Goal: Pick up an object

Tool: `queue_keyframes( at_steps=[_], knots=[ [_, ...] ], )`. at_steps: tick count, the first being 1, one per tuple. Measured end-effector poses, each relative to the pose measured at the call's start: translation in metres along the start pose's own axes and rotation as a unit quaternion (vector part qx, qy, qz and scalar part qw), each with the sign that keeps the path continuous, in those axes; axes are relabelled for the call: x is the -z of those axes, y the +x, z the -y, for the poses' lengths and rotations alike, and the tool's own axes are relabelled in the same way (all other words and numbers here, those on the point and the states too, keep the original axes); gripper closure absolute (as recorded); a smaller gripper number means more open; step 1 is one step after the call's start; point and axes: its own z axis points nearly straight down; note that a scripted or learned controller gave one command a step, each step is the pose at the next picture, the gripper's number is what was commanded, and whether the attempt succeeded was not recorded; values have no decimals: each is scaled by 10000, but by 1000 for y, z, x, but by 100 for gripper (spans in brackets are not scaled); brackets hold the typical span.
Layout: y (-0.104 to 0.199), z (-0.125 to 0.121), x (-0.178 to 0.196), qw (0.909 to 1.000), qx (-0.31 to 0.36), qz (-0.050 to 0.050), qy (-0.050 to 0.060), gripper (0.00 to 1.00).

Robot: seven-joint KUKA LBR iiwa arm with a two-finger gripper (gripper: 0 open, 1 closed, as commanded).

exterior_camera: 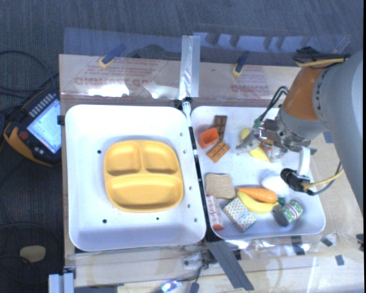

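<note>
Several toy foods lie in the right bin (317, 223). The claw (260, 140) sits right of centre, touching a yellow piece (258, 153); its state cannot be told. The piece looks light, rigid and slippery: grip across its narrow middle.

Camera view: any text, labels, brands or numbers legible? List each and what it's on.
No text reads clearly enough to quote.
Red print on the clear sheet behind the bins: mirrored and blurred, unreadable.
Pendant screen at left: lit, content too small.
Small can in the right bin: label blurred.
Patterned box and red-white packet: print too small.
Yellow tray in the left bin: no marking seen.
</note>
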Motion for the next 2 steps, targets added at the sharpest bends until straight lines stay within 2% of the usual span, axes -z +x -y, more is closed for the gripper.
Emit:
queue_keyframes(
  at_steps=[1, 2],
  knots=[
    [-7, -27, -7, 9988, 491, 14, -64, 0],
    [-18, -71, -12, 9913, 1315, -26, 24, 0]
  ],
)
